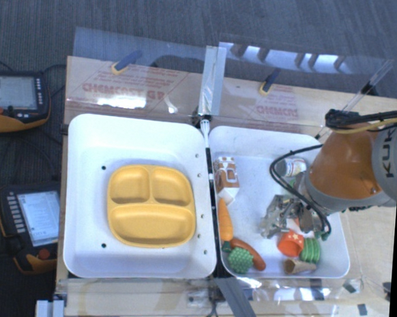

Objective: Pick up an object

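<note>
The grey two-finger gripper (pixel 280 221) hangs low in the right white plastic bin (pixel 252 167); whether it is spread or closed cannot be told. A small round orange toy (pixel 289 244) lies just beside it, toward the bin's near right corner.

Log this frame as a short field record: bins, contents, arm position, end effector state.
left bin: holds a yellow divided tray
right bin: toy food along the left and front, including a carrot, a green knobbly piece and an orange cup
arm: reaches in from the right, over the right bin
end effector: low among the items at the bin's front right
grasp: cannot tell
</note>
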Controlling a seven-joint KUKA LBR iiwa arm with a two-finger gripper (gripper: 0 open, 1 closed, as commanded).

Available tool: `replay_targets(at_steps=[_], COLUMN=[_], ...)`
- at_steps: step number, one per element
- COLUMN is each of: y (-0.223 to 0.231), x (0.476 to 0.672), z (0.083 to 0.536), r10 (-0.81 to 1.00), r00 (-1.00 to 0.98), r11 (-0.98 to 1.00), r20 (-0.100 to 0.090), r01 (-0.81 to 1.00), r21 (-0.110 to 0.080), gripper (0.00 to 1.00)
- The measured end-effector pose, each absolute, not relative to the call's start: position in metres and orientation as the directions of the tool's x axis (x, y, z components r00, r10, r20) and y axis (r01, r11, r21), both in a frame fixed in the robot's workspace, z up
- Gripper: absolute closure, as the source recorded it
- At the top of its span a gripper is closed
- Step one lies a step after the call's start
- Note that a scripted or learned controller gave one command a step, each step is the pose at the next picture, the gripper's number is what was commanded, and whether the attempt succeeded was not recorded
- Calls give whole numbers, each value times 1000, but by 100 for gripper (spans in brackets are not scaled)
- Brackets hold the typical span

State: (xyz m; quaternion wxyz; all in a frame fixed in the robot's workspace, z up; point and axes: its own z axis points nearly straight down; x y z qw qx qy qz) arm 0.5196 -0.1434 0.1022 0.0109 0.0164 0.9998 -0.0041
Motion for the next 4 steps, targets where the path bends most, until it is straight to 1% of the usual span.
replay_targets(at_steps=[1, 2, 3, 4], y=[-129, -136, -88, -88], x=[545, 545, 592, 593], z=[92, 216, 254, 263], r10=[329, 578, 608, 607], r00=[-944, -816, -794, -795], r11=[944, 816, 794, 795], r20=[-11, -2, -3, -8], r01=[329, 578, 608, 607], r21=[-1, -2, 0, -4], gripper=[100, 100, 100, 100])
